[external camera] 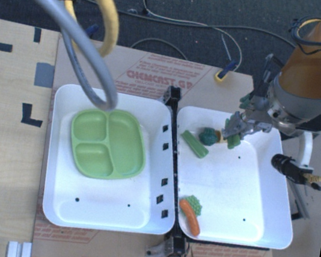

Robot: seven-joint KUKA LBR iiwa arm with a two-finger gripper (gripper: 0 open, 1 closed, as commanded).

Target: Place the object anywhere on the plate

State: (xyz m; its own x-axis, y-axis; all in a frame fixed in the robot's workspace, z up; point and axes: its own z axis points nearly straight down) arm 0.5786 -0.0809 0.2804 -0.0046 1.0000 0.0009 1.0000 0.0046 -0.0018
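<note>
grey arm (317,66) over right bin (260,190)

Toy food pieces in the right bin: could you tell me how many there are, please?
3: a green stick and a dark green piece near the far edge by the gripper, and a carrot at the near-left corner. The gripper may hide more.

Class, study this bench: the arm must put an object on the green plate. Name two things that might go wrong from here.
1. The end effector sits right beside the dark green round toy and the light green stick-shaped toy, which touch, so a grasp may nudge or catch both.
2. The green three-compartment plate lies in the other white bin, so the black divider between the bins must be cleared in carrying.
</note>
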